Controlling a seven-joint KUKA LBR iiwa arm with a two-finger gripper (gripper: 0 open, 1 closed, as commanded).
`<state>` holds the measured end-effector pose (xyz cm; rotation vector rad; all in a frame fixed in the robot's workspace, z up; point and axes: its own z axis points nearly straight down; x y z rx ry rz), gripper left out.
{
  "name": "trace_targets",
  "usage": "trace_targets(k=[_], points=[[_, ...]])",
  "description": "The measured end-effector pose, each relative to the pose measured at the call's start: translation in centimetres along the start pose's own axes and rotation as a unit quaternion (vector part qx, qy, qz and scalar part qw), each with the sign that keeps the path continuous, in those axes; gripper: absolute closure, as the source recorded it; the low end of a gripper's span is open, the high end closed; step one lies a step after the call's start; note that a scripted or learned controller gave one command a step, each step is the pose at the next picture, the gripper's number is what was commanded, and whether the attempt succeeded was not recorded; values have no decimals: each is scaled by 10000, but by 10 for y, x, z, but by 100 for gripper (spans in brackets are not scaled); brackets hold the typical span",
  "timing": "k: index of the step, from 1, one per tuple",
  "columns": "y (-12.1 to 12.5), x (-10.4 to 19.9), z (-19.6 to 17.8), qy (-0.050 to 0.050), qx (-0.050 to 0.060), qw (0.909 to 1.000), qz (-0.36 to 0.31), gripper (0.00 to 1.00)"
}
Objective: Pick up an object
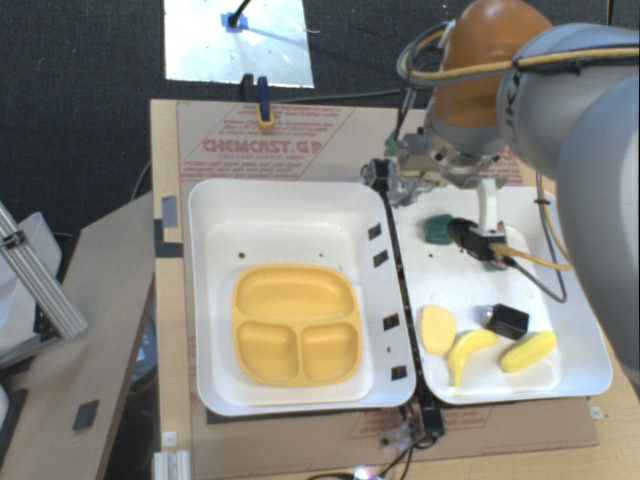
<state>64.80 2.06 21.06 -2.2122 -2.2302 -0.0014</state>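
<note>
My gripper [398, 180] hangs over the far left corner of the right bin [580, 368], close to the divider between the bins. A small dark green object [437, 230] lies in that bin just to the near right of the gripper, apart from it. Toward the bin's front lie a pale yellow rounded piece [437, 328], a yellow banana [468, 351], a yellow oblong piece [527, 351] and a small black block [507, 320]. I see nothing held under the gripper.
The left bin [215, 218] holds a yellow divided plate [296, 324]. The grey arm with its orange band [490, 58] covers the right bin's far right part. A cardboard sheet [260, 143] lies behind the bins.
</note>
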Motion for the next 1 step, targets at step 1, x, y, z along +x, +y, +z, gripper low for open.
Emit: trace_targets(k=[1], points=[[-10,45,0,-3,2,10000,9,100]])
